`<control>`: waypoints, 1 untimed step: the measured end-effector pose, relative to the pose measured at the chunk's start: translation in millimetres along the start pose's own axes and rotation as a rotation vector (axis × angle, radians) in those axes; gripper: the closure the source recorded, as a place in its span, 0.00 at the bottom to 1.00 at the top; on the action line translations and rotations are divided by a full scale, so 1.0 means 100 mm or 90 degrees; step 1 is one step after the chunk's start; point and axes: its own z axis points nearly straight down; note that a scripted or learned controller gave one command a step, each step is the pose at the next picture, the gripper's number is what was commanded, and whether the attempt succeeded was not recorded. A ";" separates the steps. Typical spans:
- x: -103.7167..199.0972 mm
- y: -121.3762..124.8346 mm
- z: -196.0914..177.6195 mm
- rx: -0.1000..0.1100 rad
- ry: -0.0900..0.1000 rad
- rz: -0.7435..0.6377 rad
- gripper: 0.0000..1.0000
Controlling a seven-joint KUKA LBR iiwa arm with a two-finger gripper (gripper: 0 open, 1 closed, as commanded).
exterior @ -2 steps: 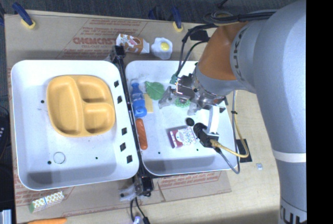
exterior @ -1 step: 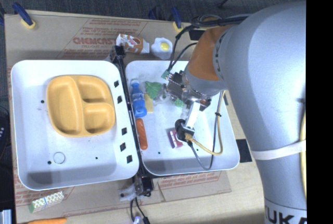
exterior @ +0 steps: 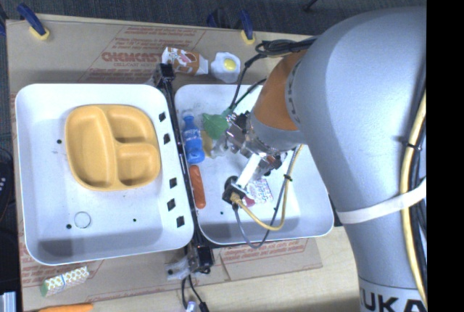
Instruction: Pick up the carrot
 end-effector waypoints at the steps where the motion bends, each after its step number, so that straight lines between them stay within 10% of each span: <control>1: 0.50 0.47 -0.82 0.003 -0.001 0.004 0.00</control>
